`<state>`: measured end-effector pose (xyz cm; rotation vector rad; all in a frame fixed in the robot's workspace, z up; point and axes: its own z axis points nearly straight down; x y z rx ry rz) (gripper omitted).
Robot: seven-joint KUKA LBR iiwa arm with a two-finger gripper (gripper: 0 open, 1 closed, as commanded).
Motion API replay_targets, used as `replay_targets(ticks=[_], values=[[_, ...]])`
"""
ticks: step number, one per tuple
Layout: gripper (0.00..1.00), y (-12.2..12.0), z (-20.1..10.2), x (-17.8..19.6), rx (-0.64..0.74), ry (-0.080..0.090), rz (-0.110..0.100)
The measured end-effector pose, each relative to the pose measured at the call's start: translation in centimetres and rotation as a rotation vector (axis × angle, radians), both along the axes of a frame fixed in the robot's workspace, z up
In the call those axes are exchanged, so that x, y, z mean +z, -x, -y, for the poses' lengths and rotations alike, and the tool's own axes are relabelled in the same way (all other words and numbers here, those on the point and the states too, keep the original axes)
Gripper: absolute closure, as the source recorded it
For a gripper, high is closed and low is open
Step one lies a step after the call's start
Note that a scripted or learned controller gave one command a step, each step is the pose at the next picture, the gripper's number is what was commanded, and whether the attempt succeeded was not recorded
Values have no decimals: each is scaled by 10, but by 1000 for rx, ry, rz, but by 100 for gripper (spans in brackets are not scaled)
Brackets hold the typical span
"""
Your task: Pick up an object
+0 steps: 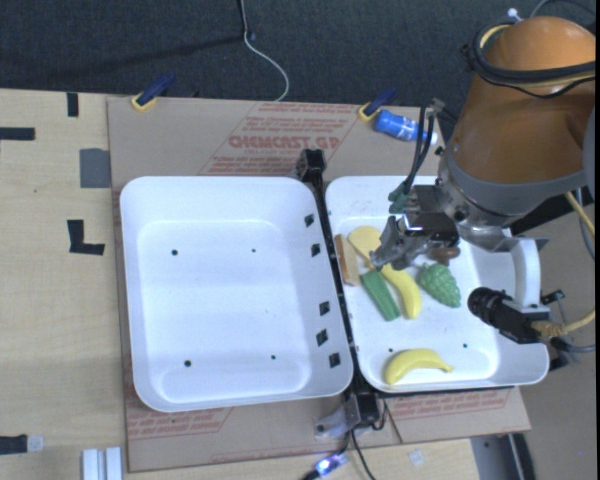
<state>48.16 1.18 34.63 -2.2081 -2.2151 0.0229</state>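
The right bin point(500, 368) holds a small pile of toy food. A yellow banana point(417, 364) lies alone near the bin's front edge. Further back sit a green cucumber point(381, 294), a second yellow banana point(406, 290), a yellow rounded piece point(364, 240), a tan stick point(347, 260) by the left wall, and a green knobbly piece point(441, 284). My gripper point(395, 251) hangs low over the pile, just above the cucumber and the yellow pieces. Nothing shows between its fingers.
The left bin point(220, 288) lies beside the right one, with a black divider point(325, 268) along their shared edge. The arm's large orange and grey body point(525, 118) overhangs the right bin's back right. A blue clamp point(395, 123) sits behind the bins.
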Motion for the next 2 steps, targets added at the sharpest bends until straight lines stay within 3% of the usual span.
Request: replay_targets(ticks=[1, 2], values=[[100, -2, 1, 18, -1, -1, 16], [100, -2, 1, 28, 1, -1, 14]])
